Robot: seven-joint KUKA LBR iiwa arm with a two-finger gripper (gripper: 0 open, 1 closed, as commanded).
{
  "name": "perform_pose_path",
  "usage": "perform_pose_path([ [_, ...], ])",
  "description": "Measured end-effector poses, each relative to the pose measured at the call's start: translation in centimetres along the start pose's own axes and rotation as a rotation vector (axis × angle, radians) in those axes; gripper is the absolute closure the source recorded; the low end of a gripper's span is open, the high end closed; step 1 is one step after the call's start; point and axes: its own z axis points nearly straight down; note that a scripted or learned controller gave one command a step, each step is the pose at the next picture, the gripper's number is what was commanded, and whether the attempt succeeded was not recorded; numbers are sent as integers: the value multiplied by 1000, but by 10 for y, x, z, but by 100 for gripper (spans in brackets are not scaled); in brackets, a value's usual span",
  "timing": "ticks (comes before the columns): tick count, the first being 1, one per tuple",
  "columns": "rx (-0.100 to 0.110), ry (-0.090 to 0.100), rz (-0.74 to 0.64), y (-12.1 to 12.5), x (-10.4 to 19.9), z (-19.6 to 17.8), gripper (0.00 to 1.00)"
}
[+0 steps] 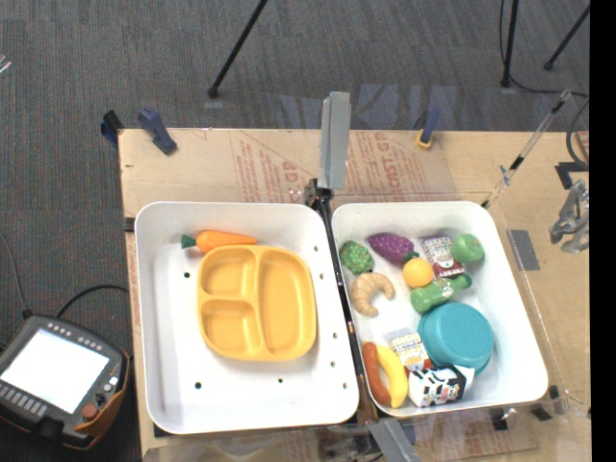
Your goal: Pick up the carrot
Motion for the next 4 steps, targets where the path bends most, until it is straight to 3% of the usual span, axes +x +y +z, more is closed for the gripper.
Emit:
perform_pose_path([
  [1, -20, 8, -409, 21, 33, 116, 100],
  [2, -23, 9, -439, 72, 26, 191, 100],
  [3, -19, 9, -324, 129, -13, 236, 100],
  [4, -17, 10, -306, 95, -27, 262, 100],
])
